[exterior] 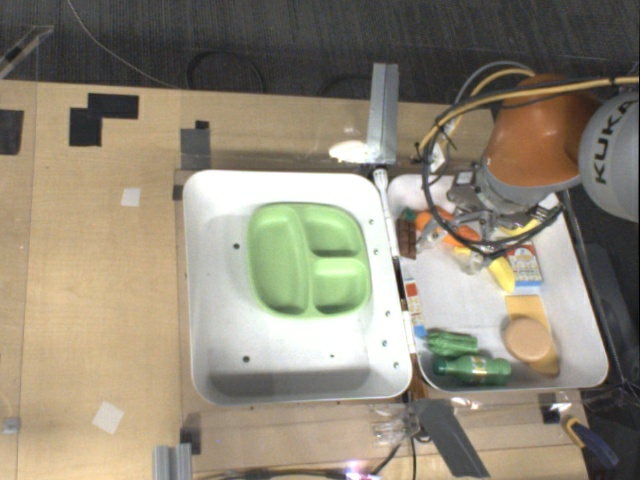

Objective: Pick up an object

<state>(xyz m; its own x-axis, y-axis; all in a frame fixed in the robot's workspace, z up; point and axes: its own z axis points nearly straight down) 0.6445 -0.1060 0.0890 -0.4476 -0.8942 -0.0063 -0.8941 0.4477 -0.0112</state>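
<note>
Two bins: left [210, 268] holds a green tray [305, 258]; jaws [470, 230] state unclear.

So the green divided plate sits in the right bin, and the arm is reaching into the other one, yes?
Not quite. The camera view shows the green divided plate in the left bin, not the right. The arm is indeed reaching into the other one, the right bin, where the green bottles lie.

Two green bottles [468, 358] lying flat, right bin's [590, 353] near edge.
</note>
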